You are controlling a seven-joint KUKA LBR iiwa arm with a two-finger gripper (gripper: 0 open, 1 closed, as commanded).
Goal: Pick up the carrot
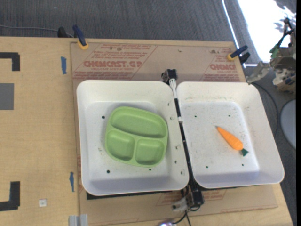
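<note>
Orange carrot (230, 139), one, lies in the right of two bins (270, 173) (pincer state: cannot tell).

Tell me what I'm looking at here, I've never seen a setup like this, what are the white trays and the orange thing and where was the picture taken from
This is a robot workbench, photographed by one fixed camera above it, looking down at a slant. On a brown board clamped to the bench sit two shallow white bins side by side. The left bin holds a green plate divided into three compartments. The right bin holds a small toy carrot, orange with a green tip, lying on the bin floor toward its right side. The carrot is what the robot arm is meant to pick up. At this moment it lies free, with nothing touching or holding it. The arm would reach in from the right side of the picture.
</note>
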